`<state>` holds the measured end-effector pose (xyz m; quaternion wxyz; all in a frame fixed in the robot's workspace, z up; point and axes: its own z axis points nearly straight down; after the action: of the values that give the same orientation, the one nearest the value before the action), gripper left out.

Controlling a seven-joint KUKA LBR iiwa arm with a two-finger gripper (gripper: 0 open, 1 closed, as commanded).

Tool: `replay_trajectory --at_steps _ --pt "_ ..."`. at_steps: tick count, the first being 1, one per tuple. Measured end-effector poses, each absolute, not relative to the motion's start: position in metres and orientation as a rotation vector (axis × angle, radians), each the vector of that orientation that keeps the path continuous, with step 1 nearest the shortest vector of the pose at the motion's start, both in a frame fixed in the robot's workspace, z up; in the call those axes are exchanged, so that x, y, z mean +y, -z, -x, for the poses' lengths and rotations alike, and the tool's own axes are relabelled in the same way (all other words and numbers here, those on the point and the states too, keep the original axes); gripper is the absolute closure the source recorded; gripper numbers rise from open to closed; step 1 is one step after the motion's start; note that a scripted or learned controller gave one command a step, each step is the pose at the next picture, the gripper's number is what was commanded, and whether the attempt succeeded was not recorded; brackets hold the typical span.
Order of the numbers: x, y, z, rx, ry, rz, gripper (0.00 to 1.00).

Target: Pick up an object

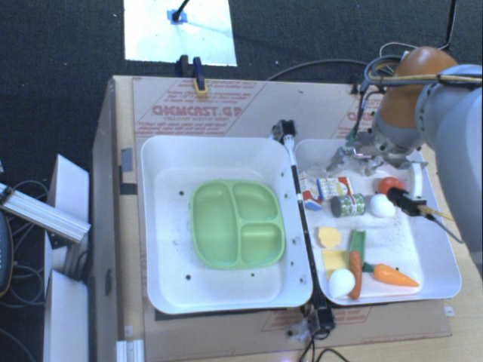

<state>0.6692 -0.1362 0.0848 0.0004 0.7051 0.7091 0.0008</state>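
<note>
Now | gripper (355, 155) low at back of right bin (445, 277), fingers spread, empty | nearest targets: small can (347, 205), white egg (382, 206) just in front | risk: crowded items, fingers nudge the can, it rolls, miss
</note>
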Motion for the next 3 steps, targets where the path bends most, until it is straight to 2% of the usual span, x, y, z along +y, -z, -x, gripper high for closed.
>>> replay_trajectory --at_steps 1,2,3 --pt "-0.117 -0.085 -0.669 2.227 -0.002 -2.214 0.00" --pt "-0.116 -0.085 -0.669 2.227 -0.001 -2.214 0.00" --pt "-0.116 -0.096 -0.670 2.227 -0.004 -2.210 1.00"
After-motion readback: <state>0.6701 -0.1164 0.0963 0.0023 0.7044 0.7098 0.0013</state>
